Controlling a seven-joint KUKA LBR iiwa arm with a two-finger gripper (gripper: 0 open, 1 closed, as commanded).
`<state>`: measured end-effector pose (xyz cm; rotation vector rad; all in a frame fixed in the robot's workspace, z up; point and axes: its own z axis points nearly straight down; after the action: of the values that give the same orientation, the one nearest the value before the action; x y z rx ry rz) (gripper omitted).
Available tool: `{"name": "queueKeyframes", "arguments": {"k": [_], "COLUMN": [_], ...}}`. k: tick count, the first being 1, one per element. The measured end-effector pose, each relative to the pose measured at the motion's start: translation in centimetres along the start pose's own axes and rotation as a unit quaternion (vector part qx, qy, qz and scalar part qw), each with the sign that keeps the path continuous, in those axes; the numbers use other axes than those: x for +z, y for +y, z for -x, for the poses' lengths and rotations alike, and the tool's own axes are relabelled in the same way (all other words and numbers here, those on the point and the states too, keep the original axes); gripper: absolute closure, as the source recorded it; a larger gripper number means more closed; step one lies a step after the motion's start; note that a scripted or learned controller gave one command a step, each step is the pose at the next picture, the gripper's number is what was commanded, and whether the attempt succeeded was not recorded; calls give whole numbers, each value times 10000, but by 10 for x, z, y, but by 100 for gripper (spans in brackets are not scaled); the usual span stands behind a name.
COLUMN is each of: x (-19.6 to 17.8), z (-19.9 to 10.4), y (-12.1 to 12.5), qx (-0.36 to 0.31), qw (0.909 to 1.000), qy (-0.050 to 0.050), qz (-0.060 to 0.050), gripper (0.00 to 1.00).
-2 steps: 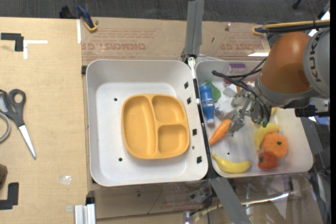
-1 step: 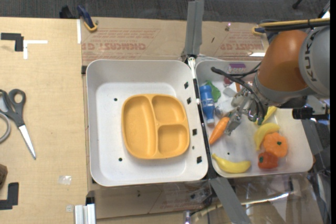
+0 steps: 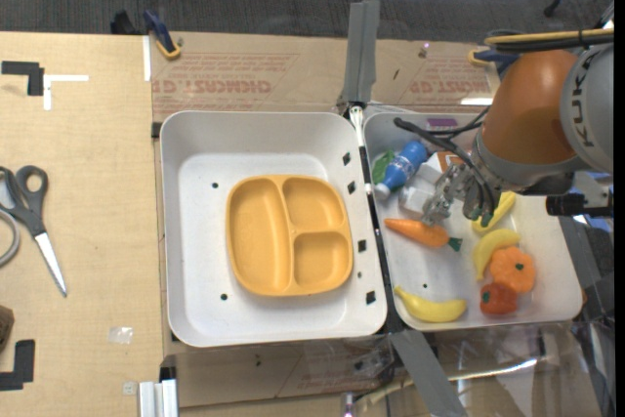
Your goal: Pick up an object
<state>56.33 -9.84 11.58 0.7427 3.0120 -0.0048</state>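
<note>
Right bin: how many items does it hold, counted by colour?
Yellow: 3, banana, banana, banana partly under the hand
Orange: 3, carrot, fruit, smaller reddish fruit
Blue: 1, bottle
Total: 7

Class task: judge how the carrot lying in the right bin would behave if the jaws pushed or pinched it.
The carrot looks tapered and rounded, so it would probably roll or pivot when pushed. Its smooth, plastic-looking surface suggests a stiff, light toy that may slip from a pinch near the thin tip.
</note>
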Motion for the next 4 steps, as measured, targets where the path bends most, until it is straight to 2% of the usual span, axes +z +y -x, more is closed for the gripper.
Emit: {"name": "queueKeyframes", "arguments": {"k": [1, 2, 3, 4], "x": [12, 11, -79, 22], "z": [11, -48, 44, -42], "y": [-32, -71, -61, -78], "qx": [-397, -1323, -2661, -3013], "qw": [9992, 9912, 9638, 9533], "qy": [56, 42, 170, 187], "qz": [22, 13, 27, 35], "gripper": [100, 100, 100, 100]}}
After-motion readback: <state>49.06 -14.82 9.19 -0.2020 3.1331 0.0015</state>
